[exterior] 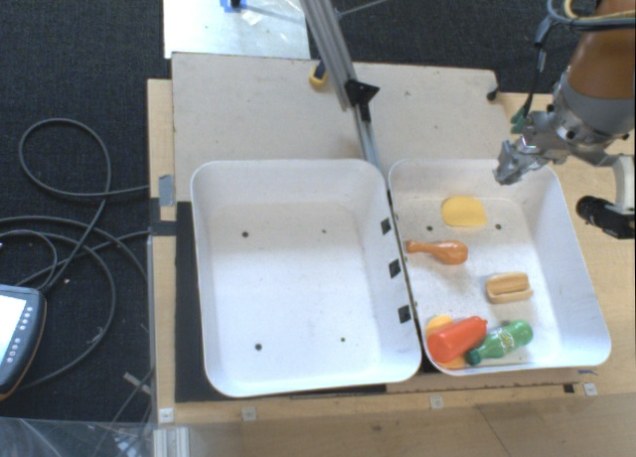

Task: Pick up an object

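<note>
Objects for picking lie in the right bin: a yellow round piece near its far edge, an orange drumstick by the inner wall, a hot dog toward the near right, and a red-orange piece touching a green bottle at the near edge. The gripper hangs above the far right corner; whether it is wide or narrow cannot be made out. The left bin sits beside it.
</note>
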Tool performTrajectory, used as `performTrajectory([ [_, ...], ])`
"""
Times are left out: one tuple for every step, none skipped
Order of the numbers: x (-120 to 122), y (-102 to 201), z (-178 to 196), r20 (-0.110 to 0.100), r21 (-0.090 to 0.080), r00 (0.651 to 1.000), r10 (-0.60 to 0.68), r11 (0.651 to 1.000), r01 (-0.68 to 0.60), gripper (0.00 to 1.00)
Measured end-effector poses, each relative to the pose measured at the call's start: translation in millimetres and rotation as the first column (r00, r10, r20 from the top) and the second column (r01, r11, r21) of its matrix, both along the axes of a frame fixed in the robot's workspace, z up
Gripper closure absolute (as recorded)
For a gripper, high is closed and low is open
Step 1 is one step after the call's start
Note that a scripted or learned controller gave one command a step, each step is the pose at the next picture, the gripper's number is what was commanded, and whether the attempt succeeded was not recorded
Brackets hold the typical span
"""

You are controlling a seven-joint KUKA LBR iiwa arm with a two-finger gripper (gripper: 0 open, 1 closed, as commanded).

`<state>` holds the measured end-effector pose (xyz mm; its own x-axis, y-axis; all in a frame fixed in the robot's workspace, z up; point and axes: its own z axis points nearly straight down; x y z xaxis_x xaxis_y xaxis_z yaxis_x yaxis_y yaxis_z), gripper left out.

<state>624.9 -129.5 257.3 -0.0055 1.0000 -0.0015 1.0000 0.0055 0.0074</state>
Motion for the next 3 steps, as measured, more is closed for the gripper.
performTrajectory([
  [6,51,6,-0.004,0.003,1.000,0.005,1.000,-0.005,1.00],
  [15,103,-10,-0.007,0.004,1.000,0.005,1.000,-0.005,1.00],
  [22,146,-12,-0.005,0.003,1.000,0.005,1.000,-0.005,1.00],
])
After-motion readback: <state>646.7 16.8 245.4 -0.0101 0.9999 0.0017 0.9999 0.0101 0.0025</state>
